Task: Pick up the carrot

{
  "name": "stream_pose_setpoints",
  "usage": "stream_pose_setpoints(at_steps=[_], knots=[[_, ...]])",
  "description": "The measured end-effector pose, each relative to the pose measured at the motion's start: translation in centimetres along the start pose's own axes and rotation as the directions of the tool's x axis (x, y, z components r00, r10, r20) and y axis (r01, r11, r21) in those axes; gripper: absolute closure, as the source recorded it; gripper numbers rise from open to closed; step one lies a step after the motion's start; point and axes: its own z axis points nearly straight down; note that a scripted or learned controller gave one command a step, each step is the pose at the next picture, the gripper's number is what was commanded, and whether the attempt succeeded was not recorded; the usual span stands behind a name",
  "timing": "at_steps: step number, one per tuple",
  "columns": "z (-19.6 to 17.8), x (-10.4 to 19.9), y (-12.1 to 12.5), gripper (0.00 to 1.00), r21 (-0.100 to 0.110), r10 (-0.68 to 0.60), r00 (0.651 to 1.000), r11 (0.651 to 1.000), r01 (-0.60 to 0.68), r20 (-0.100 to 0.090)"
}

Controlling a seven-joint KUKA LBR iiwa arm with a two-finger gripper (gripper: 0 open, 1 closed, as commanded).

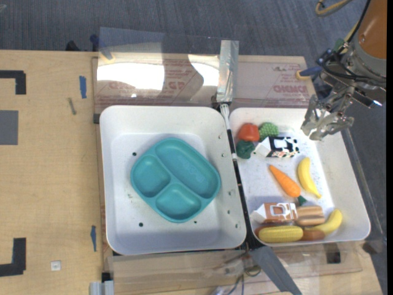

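One carrot [285, 180] lies unobstructed; gripper [325, 125] hovers apart, details blurred.

The wooden surface [43, 183] bears two white bins side by side: left bin [116, 128], right bin [353, 183].

The arm [373, 26] is cut off by the top and right edges, leaving just its orange band and wrist in view. The gripper [325, 126] is too small and cluttered to tell how its fingers stand. At the right bin's near end, a small carton [277, 212] partly covers a hot dog [307, 214].
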Motion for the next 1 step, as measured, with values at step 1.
stream_pose_setpoints(at_steps=[1], knots=[[0.36,0.07,0.06,0.0,-0.007,0.0,1.0,1.0,0.0,-0.003]])
